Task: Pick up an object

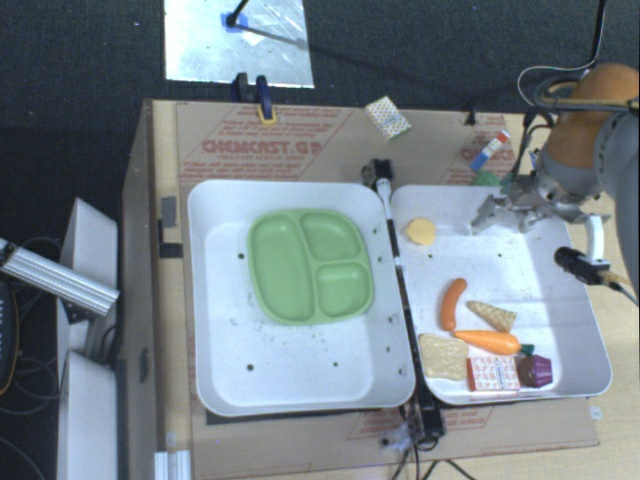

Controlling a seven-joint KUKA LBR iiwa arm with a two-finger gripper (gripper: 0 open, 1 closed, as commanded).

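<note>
My gripper (pixel 492 214) hangs over the far right part of the right bin (pixel 590 338), with nothing seen between its fingers. Below it in that bin lie a yellow round piece (pixel 421 232), an orange sausage (pixel 453 303), a tan wedge (pixel 492 315), a carrot (pixel 488 341), a pale cracker (pixel 443 356), a red-and-white carton (pixel 493 374) and a purple piece (pixel 535 370). The yellow piece is nearest, to the gripper's left. The other things are clustered at the bin's near side.
The left bin (pixel 225 368) holds a green divided plate (pixel 310 266). On the bench behind the bins lie a small patterned block (pixel 388 117) and a red, white and blue item (pixel 489 151). A blue clamp (pixel 263 98) sits on the bench's far edge.
</note>
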